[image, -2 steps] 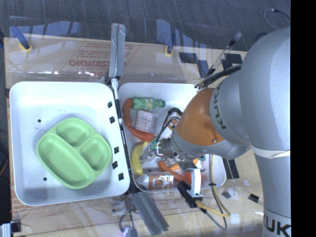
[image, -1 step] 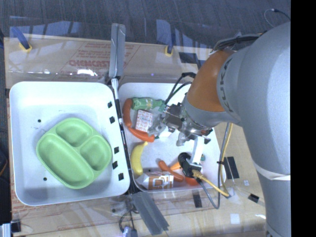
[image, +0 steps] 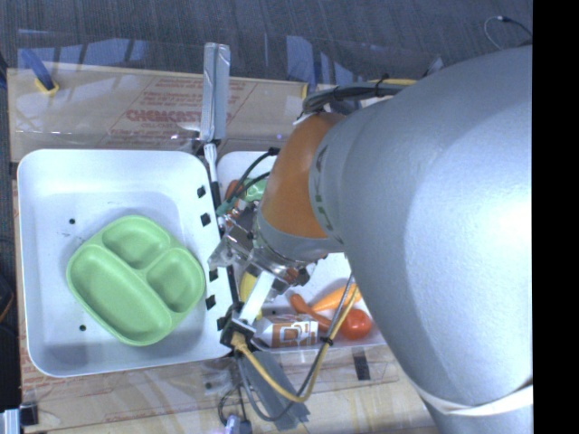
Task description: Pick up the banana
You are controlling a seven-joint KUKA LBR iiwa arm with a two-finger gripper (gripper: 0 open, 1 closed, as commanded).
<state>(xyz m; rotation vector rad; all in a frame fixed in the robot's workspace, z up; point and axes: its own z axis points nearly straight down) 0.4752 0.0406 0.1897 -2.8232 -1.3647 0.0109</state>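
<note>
Reaching down into the right bin (image: 240,165), the gripper (image: 237,259) is masked from above by the wrist and the orange band of the arm (image: 434,224), so the state of the jaws cannot be told. Nothing can be confirmed as held. A narrow yellow sliver, probably the banana (image: 246,286), is seen just beside the jaws on the near side, against the bin's left wall; most of it is hidden under the wrist hardware. On the arm side of the jaws, an orange carrot-like item (image: 330,298), a red item (image: 358,322) and a labelled cylinder (image: 289,333) are partly visible; their outlines are cut off by the arm. Beyond the jaws, at the far end of the bin, small green and orange scraps (image: 249,189) are too obscured to be identified. Away from the arm, well apart from the jaws, a green divided plate (image: 136,278) is seen lying in the left bin (image: 45,179).
</note>
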